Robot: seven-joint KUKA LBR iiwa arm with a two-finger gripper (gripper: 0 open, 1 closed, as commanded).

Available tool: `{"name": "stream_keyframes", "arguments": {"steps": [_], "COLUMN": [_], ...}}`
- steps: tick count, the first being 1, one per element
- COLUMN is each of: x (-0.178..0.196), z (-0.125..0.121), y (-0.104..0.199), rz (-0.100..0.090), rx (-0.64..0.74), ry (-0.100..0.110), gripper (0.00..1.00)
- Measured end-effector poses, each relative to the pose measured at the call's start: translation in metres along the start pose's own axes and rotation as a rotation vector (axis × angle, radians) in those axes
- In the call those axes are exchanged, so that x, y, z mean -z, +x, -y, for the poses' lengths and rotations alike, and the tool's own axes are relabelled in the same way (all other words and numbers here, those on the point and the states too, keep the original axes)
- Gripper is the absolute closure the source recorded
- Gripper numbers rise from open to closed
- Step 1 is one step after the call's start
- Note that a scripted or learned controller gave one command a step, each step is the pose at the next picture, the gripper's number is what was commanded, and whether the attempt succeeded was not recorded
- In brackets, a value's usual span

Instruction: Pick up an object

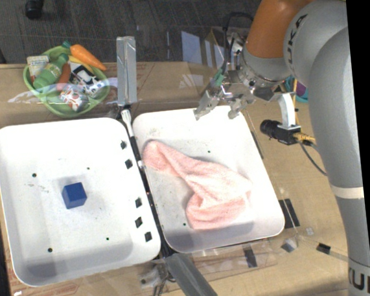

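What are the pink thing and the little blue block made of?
The pink thing looks like soft cloth, maybe terry towel: it lies crumpled in folds with a matte, fuzzy surface. The blue block seems rigid, with crisp edges and a dull finish; foam, wood or plastic, I can't tell which.

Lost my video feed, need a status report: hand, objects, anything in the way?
Hand open, holding nothing, at right bin's far edge. Pink cloth in right bin, blue cube in left bin. Nothing blocking either.
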State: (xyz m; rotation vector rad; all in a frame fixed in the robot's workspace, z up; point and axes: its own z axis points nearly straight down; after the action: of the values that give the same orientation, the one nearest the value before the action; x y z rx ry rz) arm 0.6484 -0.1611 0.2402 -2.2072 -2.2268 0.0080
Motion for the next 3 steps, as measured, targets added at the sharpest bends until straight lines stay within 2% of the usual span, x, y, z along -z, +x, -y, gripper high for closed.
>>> {"name": "stream_keyframes", "arguments": {"steps": [1, 2, 3], "x": [-0.149, -0.15, -0.141], "z": [0.064, 0.068, 0.067], "y": [-0.036, -0.024, -0.024], "rz": [-0.001, 0.0, -0.001], "rx": [0.16, 0.241, 0.245], "ry": [-0.005, -0.005, -0.002], "gripper": [0.0, 0.0, 1.0]}}
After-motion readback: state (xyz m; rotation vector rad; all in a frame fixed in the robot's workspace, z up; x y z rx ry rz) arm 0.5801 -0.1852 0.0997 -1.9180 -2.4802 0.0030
